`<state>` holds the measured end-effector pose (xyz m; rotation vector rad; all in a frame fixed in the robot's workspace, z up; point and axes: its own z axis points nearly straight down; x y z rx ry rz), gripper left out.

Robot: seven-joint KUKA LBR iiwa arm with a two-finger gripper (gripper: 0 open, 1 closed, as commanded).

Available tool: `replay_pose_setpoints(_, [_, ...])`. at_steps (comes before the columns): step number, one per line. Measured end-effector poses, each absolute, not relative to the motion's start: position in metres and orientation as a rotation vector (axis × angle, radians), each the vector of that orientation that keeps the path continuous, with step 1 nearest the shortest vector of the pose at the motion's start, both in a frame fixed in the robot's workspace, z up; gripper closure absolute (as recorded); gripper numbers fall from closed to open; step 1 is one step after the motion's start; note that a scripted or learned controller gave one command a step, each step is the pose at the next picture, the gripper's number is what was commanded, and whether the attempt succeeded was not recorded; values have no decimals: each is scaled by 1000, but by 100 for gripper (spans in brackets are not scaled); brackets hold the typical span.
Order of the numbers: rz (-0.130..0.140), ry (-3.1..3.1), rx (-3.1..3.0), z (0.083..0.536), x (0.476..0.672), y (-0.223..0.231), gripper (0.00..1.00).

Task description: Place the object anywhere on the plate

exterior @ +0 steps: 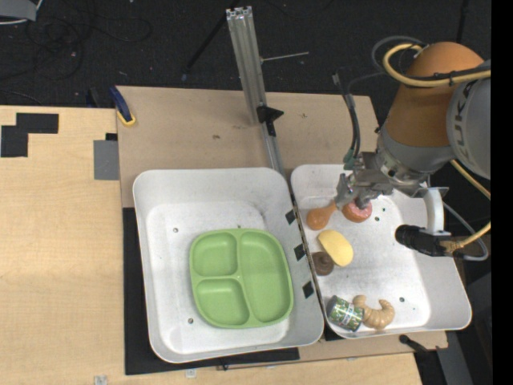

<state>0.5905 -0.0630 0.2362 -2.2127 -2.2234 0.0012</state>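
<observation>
A green plate (240,278) with three compartments lies in the left bin (160,215). In the right bin (417,287) my gripper (358,201) hangs low over a small red-and-white object (357,211) near the bin's back left. Just left of it lies an orange drumstick-shaped piece (321,215). A yellow lemon-shaped piece (336,247) and a small brown round piece (322,263) sit further forward. The fingertips are hidden against the red object.
A green can (346,313) and a tan croissant-shaped piece (377,312) lie at the right bin's front edge. A black part (421,239) of the arm reaches over the bin's right side. A metal post (250,70) stands behind the bins.
</observation>
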Motion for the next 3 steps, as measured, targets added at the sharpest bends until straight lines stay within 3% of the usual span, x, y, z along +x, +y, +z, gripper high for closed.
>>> replay_pose_setpoints(2, [0, -2225, -2214, 238, 622, 50, 100])
replay_pose_setpoints(3, [0, -2226, -2213, 242, 628, 108, 100])
